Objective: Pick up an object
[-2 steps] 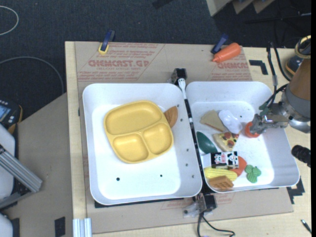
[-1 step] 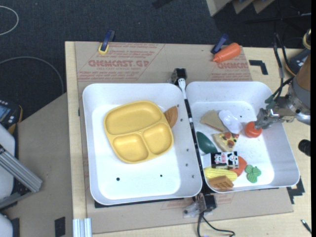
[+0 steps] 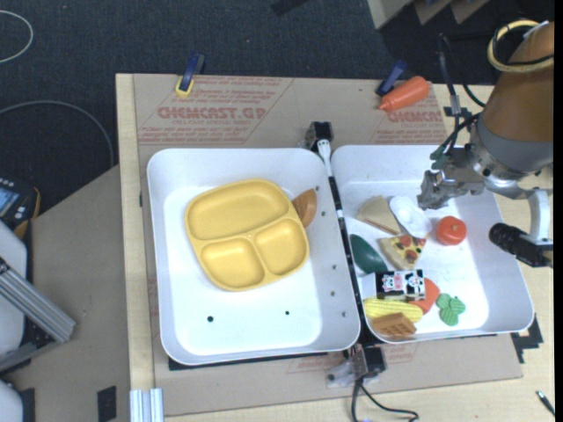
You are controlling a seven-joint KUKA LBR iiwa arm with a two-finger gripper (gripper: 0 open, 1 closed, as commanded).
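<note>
The right bin [image 3: 501, 275] holds several toy foods: a red tomato [image 3: 451, 229], a white piece [image 3: 407, 214], a tan wedge [image 3: 376, 213], a dark green pepper [image 3: 365, 253], a pizza slice [image 3: 405, 249], a black-and-white carton [image 3: 402, 283], a yellow corn cob [image 3: 391, 307], a brown waffle [image 3: 396, 326] and a green leafy piece [image 3: 450, 309]. My gripper [image 3: 437, 190] hangs over the bin's upper middle, just above and right of the white piece and up-left of the tomato. Nothing shows in its grasp.
The left bin [image 3: 176, 306] carries a yellow divided plate [image 3: 246, 234] with a brown piece [image 3: 305, 206] at its right edge. An orange clamp [image 3: 405, 93] and a blue-yellow clamp [image 3: 187, 76] sit on the board behind the bins.
</note>
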